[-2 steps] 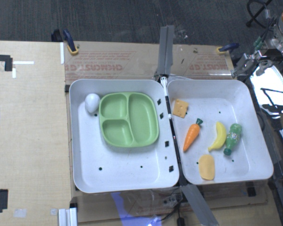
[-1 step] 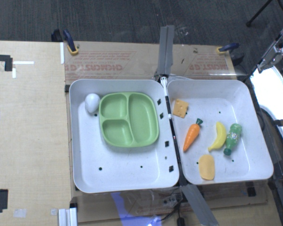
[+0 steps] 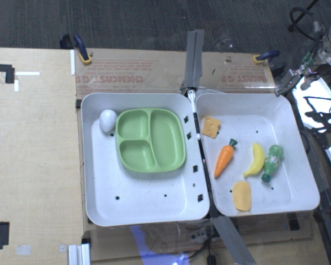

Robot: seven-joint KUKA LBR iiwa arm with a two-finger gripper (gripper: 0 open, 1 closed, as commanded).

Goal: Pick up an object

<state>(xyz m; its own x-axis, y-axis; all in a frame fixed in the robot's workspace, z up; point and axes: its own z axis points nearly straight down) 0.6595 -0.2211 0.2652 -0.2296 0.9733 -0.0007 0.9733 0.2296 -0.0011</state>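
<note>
The right bin (image 3: 281, 117) holds several small items. A square orange cracker (image 3: 211, 127) lies near its back left corner. An orange carrot (image 3: 224, 158) with a green top lies slanted in the middle. To its right are a yellow banana (image 3: 256, 160) and a green bottle (image 3: 271, 162), lying side by side. A flat yellow-orange oval piece (image 3: 242, 195) rests near the front edge. In the left bin (image 3: 149, 206), a green three-compartment plate (image 3: 151, 139) sits beside a white egg-shaped object (image 3: 107, 120), which touches the plate's left rim.
A grey bar (image 3: 194, 59) runs back from the seam between the bins. Blue clamps (image 3: 81, 48) (image 3: 267, 56) hold the cardboard backing (image 3: 132, 73). Cables and hardware (image 3: 311, 65) crowd the upper right corner. A pale wooden bench top (image 3: 33, 159) extends to the left.
</note>
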